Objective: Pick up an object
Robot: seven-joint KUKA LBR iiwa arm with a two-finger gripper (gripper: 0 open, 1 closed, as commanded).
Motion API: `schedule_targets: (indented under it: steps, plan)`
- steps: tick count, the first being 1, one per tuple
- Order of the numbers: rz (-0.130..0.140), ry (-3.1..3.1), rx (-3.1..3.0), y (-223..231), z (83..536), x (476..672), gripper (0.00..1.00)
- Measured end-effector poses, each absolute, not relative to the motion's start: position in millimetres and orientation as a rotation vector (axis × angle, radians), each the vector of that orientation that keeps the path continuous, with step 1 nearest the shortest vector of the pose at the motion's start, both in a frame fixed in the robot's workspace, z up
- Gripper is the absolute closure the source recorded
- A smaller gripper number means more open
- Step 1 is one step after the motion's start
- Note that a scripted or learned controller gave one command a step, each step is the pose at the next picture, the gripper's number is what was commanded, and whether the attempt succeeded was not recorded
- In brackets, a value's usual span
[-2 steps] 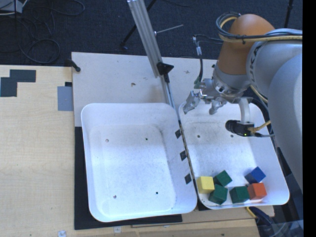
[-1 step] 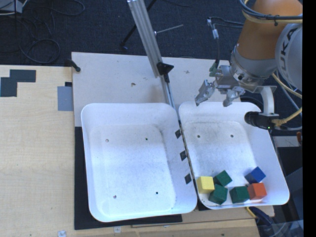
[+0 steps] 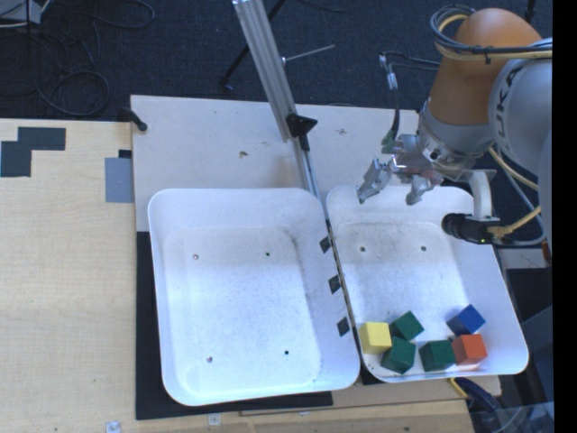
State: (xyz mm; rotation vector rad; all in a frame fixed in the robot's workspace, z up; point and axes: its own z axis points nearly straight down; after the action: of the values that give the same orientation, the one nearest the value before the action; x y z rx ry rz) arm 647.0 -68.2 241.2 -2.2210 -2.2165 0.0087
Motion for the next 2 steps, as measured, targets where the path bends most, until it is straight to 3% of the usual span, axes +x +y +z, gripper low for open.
schedule_targets:
  steps: [1,2]
  plan:
    - [0.004,-2.223,-2.218,-66.6,244.7,647.3,0.00]
    - [0.009,-2.217,-2.219,-79.4,186.3,667.6,0.00]
